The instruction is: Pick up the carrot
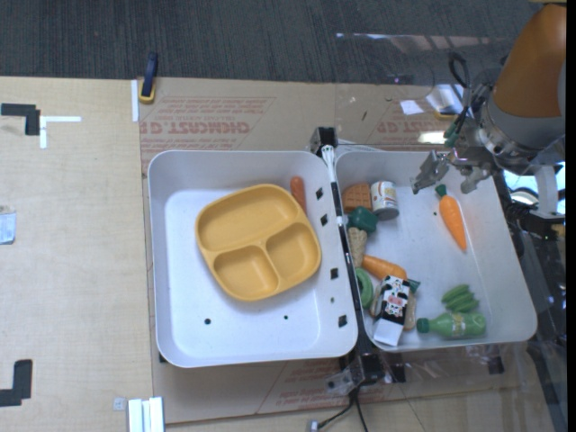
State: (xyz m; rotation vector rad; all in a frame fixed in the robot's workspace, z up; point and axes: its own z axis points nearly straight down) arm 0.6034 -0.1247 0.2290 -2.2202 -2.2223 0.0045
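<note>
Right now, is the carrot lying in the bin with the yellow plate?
No, the carrot lies on the floor of the right bin, just below the tool, while the yellow plate sits in the left bin.

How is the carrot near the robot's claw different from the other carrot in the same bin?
The carrot by the gripper lies alone on the bare floor of the right bin, pointing down the picture, with its green top under the gripper. The second carrot lies more sideways, packed among other toys beside the milk carton. The first one shows whole; the second is partly hidden. Both are orange and sit in the right bin.
</note>
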